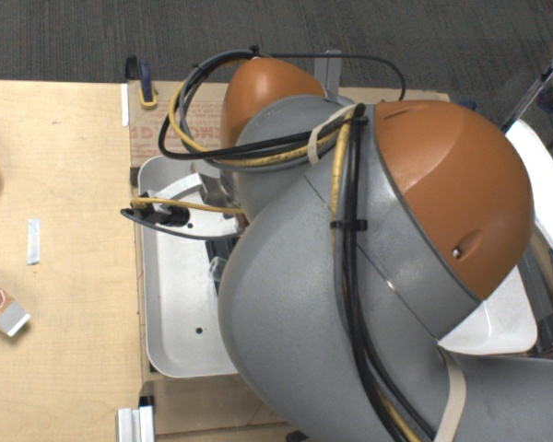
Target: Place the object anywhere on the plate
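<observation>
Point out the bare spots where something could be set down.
Bare floor shows in the white left bin, between its left wall and the grey arm. The tan wooden benchtop lies open. The bin's top end is crowded with black and yellow cables.

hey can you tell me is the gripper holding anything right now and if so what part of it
It cannot be told. The bulky grey arm with orange caps hangs over the shallow white bin and covers whatever lies beneath it, so no hold can be seen.

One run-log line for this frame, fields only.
arm: over both bins, hiding most | left bin: part visible | gripper: cannot tell | plate: cannot tell | placement: unconfirmed
</observation>
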